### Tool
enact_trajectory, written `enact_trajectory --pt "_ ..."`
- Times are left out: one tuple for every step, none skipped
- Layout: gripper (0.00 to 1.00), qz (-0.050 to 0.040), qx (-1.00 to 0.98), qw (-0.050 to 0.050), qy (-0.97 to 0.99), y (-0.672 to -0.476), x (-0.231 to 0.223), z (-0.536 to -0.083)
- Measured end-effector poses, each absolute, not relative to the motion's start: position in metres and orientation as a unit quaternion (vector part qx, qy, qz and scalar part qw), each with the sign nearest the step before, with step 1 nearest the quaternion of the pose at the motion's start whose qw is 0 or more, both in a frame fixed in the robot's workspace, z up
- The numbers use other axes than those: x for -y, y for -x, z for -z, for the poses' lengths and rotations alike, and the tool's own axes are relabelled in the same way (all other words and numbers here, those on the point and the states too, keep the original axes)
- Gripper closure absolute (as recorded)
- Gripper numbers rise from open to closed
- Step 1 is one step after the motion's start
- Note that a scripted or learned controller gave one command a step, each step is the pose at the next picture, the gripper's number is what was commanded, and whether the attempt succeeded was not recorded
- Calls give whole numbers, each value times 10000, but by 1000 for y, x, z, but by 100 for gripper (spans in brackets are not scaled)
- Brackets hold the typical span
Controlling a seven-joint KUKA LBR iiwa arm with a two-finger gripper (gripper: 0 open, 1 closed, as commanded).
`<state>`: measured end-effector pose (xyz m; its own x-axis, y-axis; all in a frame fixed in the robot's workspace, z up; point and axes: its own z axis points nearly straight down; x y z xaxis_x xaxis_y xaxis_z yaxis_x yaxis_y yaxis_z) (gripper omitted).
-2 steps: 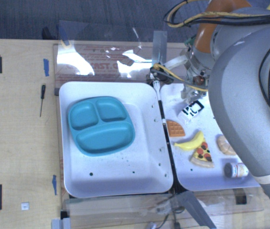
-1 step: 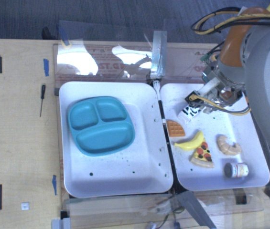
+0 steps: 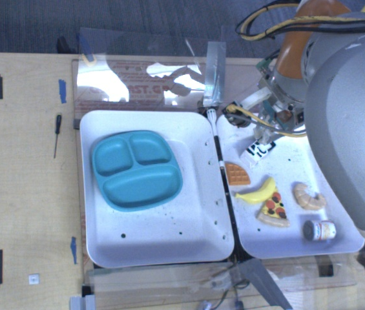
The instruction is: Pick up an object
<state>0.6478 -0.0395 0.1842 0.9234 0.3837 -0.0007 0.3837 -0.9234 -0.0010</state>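
The arm comes in from the right and its gripper [image 3: 260, 148] hangs low over the far left part of the right bin [image 3: 298, 148], close to the divider between the two bins. Whether the jaws are wide or narrow I cannot tell; the wrist and cables hide them, and nothing shows between them.

The things to pick lie nearer the camera in that bin: a waffle [image 3: 237, 174] just beside the divider, a banana [image 3: 258, 193] touching or nearly touching a pizza slice [image 3: 273, 211], a croissant [image 3: 309, 197] to the right, and a small can [image 3: 319, 230] on its side near the front edge. The waffle lies nearest the gripper, so it seems the likely target.

The left bin [image 3: 195, 231] holds a blue tray [image 3: 137, 170], well apart from the arm.
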Motion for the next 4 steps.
enact_trajectory --pt "100 -22 1010 9 9949 -550 87 -184" --pt "100 -10 1440 8 9896 -613 64 -184" --pt "100 0 1226 14 9925 -657 16 -184" --pt "100 -18 985 7 9951 -620 59 -185"
